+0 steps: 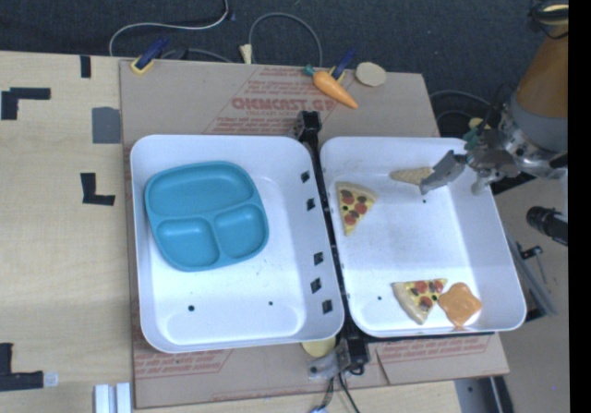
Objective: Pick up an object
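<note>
1. Arm [545, 78]: grey, orange-banded above the wrist, reaching in from the right over the right bin's [480, 245] upper right rim.
2. Hand [462, 171]: two dark fingers spread apart, nothing between them; one finger tip lies just beside a flat tan piece [411, 176].
3. Pizza slice [353, 206]: triangular toy wedge, red-dotted, upper left of the right bin.
4. Second pizza slice [416, 297]: same form, lower right of that bin, touching an orange rounded lump [460, 304].
5. Blue plate [207, 214]: smooth plastic, three compartments, in the left bin [231, 323].
6. Toy carrot [332, 88] and pale disc [371, 75]: on the desk's cardboard [277, 102], behind the bins.
</note>
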Available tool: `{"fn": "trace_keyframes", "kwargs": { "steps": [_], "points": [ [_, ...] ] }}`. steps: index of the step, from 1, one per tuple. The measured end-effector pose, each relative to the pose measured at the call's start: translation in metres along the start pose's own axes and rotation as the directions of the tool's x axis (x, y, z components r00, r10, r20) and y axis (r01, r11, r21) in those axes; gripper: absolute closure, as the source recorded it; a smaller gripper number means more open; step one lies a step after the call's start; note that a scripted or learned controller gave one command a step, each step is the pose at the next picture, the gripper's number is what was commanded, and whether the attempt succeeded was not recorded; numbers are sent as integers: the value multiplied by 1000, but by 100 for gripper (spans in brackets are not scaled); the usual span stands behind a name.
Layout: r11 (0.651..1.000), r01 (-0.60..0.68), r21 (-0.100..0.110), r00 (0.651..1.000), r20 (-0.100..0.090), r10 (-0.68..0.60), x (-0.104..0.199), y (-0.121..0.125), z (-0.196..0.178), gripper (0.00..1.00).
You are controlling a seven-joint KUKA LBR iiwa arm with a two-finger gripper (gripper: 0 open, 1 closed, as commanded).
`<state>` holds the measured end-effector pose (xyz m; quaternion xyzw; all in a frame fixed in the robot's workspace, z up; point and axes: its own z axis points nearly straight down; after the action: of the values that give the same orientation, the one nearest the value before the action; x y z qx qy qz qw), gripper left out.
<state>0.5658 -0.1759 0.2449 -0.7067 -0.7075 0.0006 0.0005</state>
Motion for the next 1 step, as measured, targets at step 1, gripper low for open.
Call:
{"fn": "trace_keyframes", "kwargs": {
  "steps": [1],
  "points": [
    [1000,5,9,1000,-4,-5,60,7,101,0]
  ]
}}
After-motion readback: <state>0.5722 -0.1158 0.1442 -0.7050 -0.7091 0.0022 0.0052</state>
